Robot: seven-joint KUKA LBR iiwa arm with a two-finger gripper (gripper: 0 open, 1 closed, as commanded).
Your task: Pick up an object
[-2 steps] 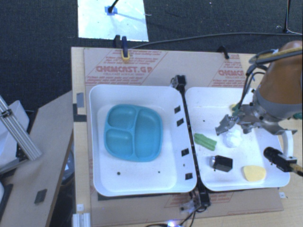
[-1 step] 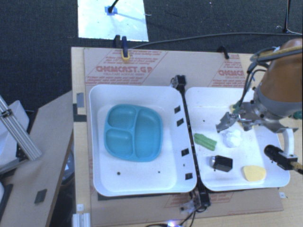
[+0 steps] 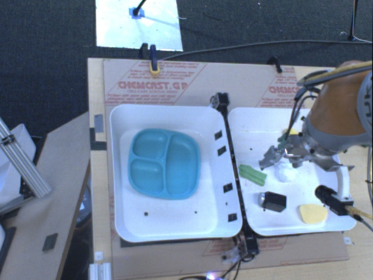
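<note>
Now | fingers [image 3: 273, 158] apparently over green piece [image 3: 252, 174]; right bin [image 3: 250, 124]

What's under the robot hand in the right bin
A small white object lies on the right bin floor, just below the hand. A green piece lies to its left. The arm covers the bin's far right part, so anything beneath it cannot be seen.

Glossy white plastic bins [image 3: 175, 229], smooth turquoise plastic divided plate [image 3: 165, 163] left of the metallic grey gripper [image 3: 278, 156], matt wooden tabletop [image 3: 96, 98], dark rough carpet floor [image 3: 41, 51].
</note>
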